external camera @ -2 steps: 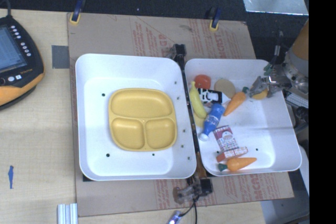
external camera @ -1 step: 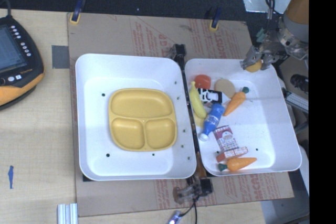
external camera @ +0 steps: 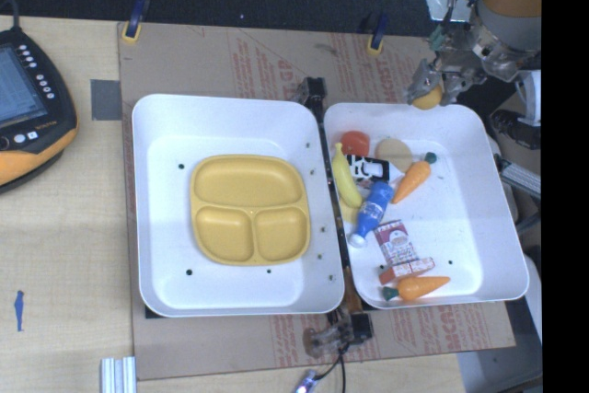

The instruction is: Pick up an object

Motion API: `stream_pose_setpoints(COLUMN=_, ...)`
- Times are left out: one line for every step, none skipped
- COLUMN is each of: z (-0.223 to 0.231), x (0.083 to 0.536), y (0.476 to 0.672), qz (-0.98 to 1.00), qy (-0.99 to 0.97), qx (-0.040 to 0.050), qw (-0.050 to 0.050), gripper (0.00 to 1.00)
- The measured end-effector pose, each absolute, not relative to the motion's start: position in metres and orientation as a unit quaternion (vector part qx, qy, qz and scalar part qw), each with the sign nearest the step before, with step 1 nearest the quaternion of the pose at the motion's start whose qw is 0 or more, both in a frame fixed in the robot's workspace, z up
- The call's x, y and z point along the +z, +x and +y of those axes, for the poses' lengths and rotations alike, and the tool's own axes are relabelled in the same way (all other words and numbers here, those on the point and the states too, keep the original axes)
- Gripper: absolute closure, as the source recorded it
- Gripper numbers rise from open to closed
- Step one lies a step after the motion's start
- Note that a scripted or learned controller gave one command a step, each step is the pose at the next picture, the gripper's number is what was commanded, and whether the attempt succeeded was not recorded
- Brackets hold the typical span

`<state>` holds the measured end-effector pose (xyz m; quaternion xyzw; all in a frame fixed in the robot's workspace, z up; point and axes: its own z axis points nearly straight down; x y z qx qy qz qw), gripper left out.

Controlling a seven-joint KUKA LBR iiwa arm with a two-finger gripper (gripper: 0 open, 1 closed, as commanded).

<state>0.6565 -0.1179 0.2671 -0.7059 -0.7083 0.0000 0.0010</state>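
My gripper (external camera: 440, 88) hangs over the far rim of the right bin (external camera: 497, 225), near its back left corner. A small round yellow-orange object (external camera: 426, 98) sits between the fingertips, and the gripper is shut on it. Below in the right bin lie a red tomato (external camera: 355, 144), a beige round piece (external camera: 394, 150), a banana (external camera: 345, 179), a black-and-white item (external camera: 369, 168), a carrot (external camera: 411, 181), a blue bottle (external camera: 371, 212), a red box (external camera: 398, 246) and a second carrot (external camera: 421, 287).
The left bin (external camera: 156, 198) holds a yellow divided plate (external camera: 250, 207). A teach pendant (external camera: 28, 106) lies at the bench's left edge. Clamps (external camera: 375, 30) hold the cardboard at the back.
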Motion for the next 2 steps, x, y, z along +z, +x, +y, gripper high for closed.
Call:
stream_pose_setpoints(z=-0.064, x=0.247, y=0.656, qz=-0.709, qy=-0.705, qx=0.0020, qw=0.002, gripper=1.00)
stream_pose_setpoints(z=-0.027, x=0.238, y=0.574, qz=-0.709, qy=-0.705, qx=0.0025, qw=0.001, gripper=1.00)
